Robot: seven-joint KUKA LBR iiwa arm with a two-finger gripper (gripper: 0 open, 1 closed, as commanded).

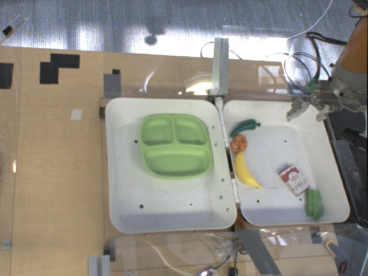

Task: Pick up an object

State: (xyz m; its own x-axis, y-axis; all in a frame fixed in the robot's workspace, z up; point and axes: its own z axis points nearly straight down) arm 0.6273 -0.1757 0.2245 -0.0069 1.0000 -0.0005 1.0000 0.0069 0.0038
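Note:
My gripper (307, 111) hangs over the back right corner of the right bin (276, 211), open, with nothing between its fingers. Below it in that bin lie a dark green pepper (245, 126), a small orange fruit (239, 144) and a yellow banana (246, 172) along the left wall. A red and white box (294, 180) and a light green vegetable (313, 203) rest near the front right corner. None of them touches the gripper.
The left bin (126, 211) holds a green divided plate (175, 145). A grey post (219, 68) stands behind the wall shared by both bins. Loose cables (299, 62) loop behind the right bin, near the arm's wrist.

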